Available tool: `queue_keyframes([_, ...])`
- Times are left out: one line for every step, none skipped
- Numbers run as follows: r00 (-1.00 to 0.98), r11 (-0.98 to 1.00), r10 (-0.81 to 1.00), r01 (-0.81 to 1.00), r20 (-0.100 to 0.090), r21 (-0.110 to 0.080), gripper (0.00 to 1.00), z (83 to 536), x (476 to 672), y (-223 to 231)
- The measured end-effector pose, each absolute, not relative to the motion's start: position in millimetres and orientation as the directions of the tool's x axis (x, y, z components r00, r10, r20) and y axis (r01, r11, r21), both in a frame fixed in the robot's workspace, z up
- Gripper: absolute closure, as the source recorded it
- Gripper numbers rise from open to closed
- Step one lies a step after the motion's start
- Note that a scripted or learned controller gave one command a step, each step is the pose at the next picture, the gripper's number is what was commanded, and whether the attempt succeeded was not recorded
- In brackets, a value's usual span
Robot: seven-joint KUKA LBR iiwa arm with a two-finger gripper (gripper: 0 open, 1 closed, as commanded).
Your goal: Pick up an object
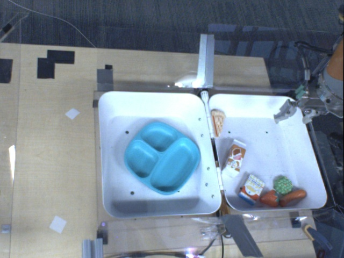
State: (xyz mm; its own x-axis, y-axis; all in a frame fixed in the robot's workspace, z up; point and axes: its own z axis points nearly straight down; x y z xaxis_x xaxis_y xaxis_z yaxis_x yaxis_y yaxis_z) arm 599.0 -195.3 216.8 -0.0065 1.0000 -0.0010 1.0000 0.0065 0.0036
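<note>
My claw (294,107) hangs over far-right corner of right bin (269,144), can't tell its state. Small carton (235,157) lies mid-bin w/ snack packs and toy veg (283,184) near edge. Blue divided plate (162,157) in left bin (110,144).

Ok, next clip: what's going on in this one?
A robot arm is set to pick something from two white bins. Its gripper sits at the right bin's upper right corner, holding nothing visible. That bin has a small carton, a packet by the divider, and a box, tomato, green item and sausage near the front. The left bin holds a blue tray.
</note>
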Motion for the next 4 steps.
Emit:
queue_keyframes([-0.005, 0.005, 1.000, 1.000, 0.000, 0.002, 0.00, 137.2, 526.8, -121.2])
queue_keyframes([-0.005, 0.005, 1.000, 1.000, 0.000, 0.002, 0.00, 137.4, 526.9, -121.4])
queue_keyframes([-0.068, 0.068, 0.998, 0.998, 0.000, 0.004, 0.00, 177.2, 504.0, -94.5])
queue_keyframes([-0.068, 0.068, 0.998, 0.998, -0.001, 0.009, 1.00, 188.2, 506.0, -94.6])
